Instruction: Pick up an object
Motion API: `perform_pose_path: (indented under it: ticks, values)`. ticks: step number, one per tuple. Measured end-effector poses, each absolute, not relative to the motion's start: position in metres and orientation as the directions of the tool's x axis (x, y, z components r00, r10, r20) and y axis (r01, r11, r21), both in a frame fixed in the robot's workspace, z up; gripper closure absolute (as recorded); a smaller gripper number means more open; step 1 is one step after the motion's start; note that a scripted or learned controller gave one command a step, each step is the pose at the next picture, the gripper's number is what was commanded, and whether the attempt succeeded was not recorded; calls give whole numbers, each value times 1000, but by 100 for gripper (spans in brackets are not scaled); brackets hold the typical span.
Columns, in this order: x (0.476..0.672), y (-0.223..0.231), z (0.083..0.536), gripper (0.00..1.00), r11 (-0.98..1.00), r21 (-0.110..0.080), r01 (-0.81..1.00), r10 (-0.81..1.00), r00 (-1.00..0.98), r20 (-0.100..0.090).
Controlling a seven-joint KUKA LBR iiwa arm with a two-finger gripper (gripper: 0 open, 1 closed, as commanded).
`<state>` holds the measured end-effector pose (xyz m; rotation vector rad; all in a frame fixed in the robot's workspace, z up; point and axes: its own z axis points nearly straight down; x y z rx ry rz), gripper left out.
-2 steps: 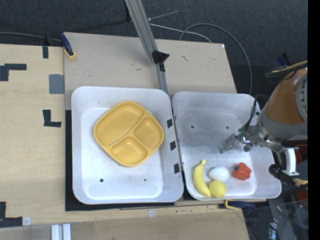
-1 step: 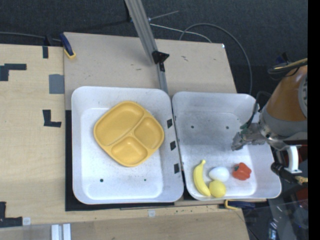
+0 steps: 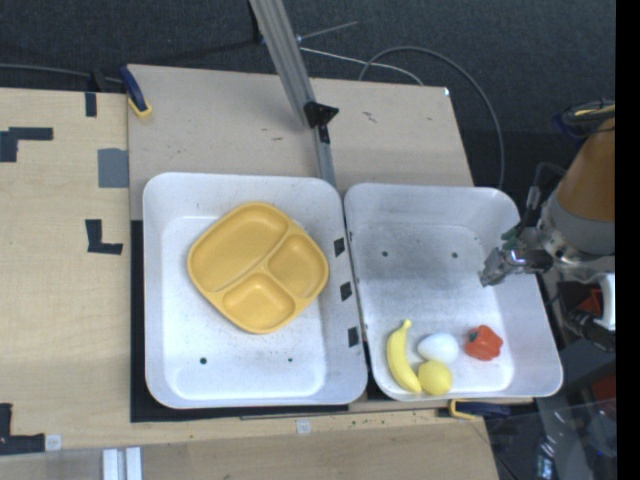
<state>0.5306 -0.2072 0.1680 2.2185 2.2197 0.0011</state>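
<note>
1. On the table [image 3: 250, 108], a pale wooden surface, two shallow white bins sit side by side, their inner walls touching along the middle.
2. Left bin [image 3: 165, 268]: white, with a speckled floor; it holds one item.
3. Right bin [image 3: 420, 218]: white, its floor smudged grey towards the middle; four small items are grouped at its near edge.
4. Arm [image 3: 590, 193]: grey with an orange band, reaching in from the right; its lower end hangs over the right rim of the right bin.
5. Yellow tray [image 3: 258, 266]: a three-compartment plate lying flat in the upper half of the left bin, turned at an angle to the bin walls.
6. Hand [image 3: 497, 268]: dark metal, over the right part of the right bin, well apart from the grouped items; nothing is seen between its tips, and whether they are apart or together cannot be told.
7. Banana [image 3: 400, 358]: yellow, lying near the front edge, left of the group.
8. White egg-shaped object [image 3: 438, 347]: just beside the banana, touching the lemon.
9. Lemon [image 3: 435, 377]: yellow and round, nearest the front wall.
10. Red object [image 3: 484, 343]: small, right of the white one and slightly apart from it.
</note>
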Motion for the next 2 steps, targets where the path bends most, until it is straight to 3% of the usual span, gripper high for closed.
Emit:
perform_pose_path:
  ticks: [2]
  values:
    - [534, -202, 283, 100, 2, 5, 1000, 1000, -2, -2]
